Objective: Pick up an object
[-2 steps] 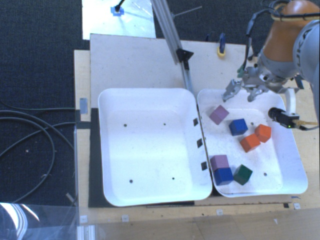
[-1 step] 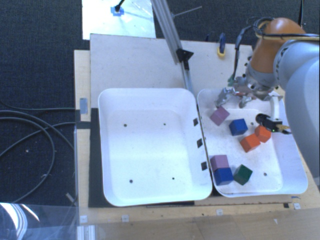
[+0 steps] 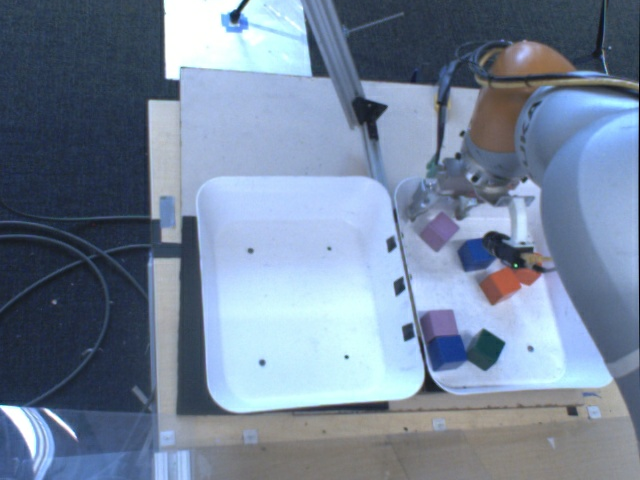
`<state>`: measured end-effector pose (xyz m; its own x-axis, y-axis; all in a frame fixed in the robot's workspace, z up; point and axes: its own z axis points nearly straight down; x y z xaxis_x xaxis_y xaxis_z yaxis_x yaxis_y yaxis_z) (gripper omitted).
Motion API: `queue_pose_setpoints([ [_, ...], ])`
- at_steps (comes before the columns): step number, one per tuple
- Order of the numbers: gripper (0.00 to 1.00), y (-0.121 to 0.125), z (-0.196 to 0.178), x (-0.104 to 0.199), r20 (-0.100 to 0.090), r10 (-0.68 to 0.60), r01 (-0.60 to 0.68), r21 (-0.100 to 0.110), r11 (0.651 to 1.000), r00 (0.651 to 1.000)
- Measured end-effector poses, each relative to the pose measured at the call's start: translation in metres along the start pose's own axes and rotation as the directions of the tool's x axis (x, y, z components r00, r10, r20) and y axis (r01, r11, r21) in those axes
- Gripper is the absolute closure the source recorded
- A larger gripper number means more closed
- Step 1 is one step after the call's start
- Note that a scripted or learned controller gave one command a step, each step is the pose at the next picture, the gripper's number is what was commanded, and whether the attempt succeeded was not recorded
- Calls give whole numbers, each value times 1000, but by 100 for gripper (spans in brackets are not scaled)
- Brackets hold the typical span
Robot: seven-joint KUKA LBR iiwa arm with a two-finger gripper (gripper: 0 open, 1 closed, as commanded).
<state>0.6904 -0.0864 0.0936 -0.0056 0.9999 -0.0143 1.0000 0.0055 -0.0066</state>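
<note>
Purple block [image 3: 438, 231] lay in right bin [image 3: 560, 368], just under pincer [image 3: 440, 205], beside blue block [image 3: 474, 255]. Not lifted yet; grasp and raise left. Couldn't tell pincer's opening.

White bins [image 3: 300, 388]; purple [image 3: 438, 231], blue [image 3: 474, 255], orange [image 3: 500, 286], green [image 3: 486, 349] blocks; grey, orange-banded arm [image 3: 580, 148].

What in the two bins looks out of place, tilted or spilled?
Nothing is spilled or damaged. All the blocks lie inside the right bin. One purple block sits tilted just below the gripper, and another purple block touches a blue block against the left wall.
</note>
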Motion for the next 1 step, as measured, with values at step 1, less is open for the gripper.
queue_pose_setpoints([
  [1, 0, -1, 5, -72, -14, 9, -9, -2, 1000, 1000],
])
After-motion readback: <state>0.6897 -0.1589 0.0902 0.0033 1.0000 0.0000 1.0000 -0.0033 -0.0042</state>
